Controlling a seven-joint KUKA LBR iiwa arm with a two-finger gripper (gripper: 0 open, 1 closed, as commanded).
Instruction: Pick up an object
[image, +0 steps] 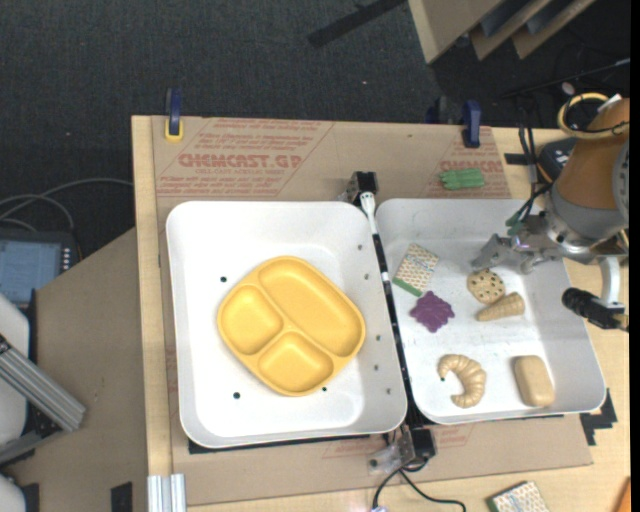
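The left bin (190, 300) holds a yellow divided plate (290, 325) near its middle. In the right bin (590, 385), the gripper (512, 250) hangs by the far edge, fingers seemingly spread with nothing between them. Just under it lies a cookie (486, 286), then a croissant (463, 379) and bread roll (533, 381) along the near edge.

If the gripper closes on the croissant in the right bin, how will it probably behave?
The croissant looks like a moulded toy, so it is probably stiff and light. Its curved, ridged body offers no flat parallel sides, so the fingers may slip off unless they close across the thick middle. It lies flat on the right bin, apart from its neighbours, and seems unlikely to roll.
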